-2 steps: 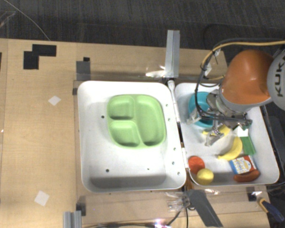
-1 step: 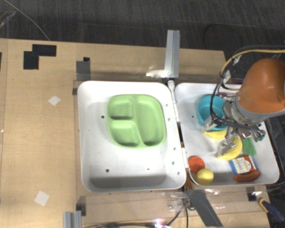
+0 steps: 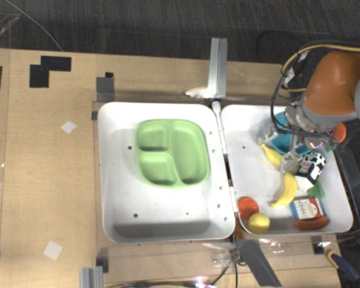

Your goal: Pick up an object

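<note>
While the hand (image 3: 302, 155) is lowered into the right shallow white bin (image 3: 246, 131), whether it is spread or closed cannot be told. Beneath it a curved yellow banana (image 3: 286, 191) is crowded by a black-and-white toy (image 3: 312, 165) and a teal piece (image 3: 282, 141). A neighbour may be nudged, spoiling the pick. Bare floor is left toward the divider; the right wall lies close.

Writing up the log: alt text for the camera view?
The tool hangs over the right bin, above a banana amid small toys. The left bin holds a green divided tray.
</note>
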